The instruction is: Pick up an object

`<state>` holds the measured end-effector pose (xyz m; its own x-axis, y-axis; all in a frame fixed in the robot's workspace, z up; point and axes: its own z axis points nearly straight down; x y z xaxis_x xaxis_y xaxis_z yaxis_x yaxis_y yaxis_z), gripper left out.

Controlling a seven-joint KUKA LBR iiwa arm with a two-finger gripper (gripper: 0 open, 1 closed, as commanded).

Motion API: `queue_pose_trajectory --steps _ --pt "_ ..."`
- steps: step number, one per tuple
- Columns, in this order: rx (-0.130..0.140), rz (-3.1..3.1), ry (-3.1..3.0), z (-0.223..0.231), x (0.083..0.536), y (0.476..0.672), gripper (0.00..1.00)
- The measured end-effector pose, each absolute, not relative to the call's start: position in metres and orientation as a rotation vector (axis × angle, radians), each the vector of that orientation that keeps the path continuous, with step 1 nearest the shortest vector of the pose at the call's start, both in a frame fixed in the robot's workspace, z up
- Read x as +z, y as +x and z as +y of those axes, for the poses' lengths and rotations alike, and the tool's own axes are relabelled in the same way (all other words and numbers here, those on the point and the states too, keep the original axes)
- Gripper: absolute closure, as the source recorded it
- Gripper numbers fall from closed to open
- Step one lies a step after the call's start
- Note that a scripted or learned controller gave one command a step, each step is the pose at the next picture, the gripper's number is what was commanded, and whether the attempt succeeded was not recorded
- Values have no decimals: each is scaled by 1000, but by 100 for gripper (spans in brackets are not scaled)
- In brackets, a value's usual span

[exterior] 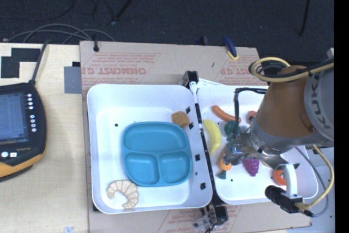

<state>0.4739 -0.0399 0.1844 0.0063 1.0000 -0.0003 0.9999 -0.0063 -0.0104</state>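
Gripper (233, 151), grip unclear, sits among toy food in right bin (256, 193); left bin (103, 117) holds blue tray (157, 153).

Bench (60, 172) bears cardboard sheet (163, 65) and pendant (19, 125).

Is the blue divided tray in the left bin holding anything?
Empty: the blue tray shows three bare compartments; the croissant lies outside it.

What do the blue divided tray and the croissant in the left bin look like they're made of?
The blue divided tray looks like molded plastic: one even colour, rounded compartment walls, a soft matte sheen. The croissant is probably a plastic or rubber toy, judging by its smooth, uniform tan ridges, though the view is too coarse to rule out foam.
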Motion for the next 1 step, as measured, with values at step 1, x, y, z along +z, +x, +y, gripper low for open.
queue_pose_trajectory --steps 1 --pt "-13 -2233 -2215 28 314 477 100"
